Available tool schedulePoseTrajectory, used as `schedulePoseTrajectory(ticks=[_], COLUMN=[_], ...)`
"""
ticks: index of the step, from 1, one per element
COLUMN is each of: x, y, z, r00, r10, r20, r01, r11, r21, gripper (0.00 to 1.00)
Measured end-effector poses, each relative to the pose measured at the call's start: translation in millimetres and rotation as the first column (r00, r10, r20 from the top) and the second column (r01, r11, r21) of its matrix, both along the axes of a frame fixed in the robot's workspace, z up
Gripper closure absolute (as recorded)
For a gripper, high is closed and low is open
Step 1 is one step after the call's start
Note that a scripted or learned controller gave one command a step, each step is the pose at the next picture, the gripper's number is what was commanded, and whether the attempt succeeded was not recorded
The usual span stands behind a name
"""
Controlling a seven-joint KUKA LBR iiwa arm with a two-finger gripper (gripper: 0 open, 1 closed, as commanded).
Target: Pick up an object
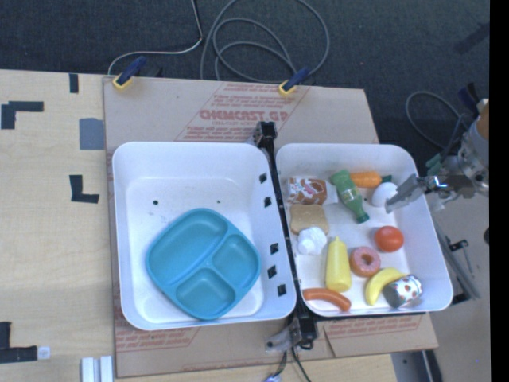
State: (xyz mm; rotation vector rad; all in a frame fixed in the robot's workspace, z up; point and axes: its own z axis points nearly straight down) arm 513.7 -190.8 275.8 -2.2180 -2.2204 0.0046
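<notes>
The right bin holds several toy foods. Among them are a green bottle, an orange carrot, a white egg-like piece, a red tomato, a pink donut, a yellow mustard bottle, a banana and a small can. My gripper reaches in from the right over the bin's right rim. Its tip is just beside the white piece and above the tomato. Nothing is visibly held.
The left bin holds a blue divided plate. A slice of bread, a wrapped snack and a red sausage lie along the right bin's left side. A black divider separates the bins.
</notes>
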Motion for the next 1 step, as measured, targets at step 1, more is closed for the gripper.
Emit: schedulePoseTrajectory(ticks=[1], x=[-28.5], y=[60.4], z=[-108.4], r00=[1.000], r10=[0.003], r20=[-0.013], r01=[-0.003], r11=[1.000], r21=[0.007], gripper=[0.00])
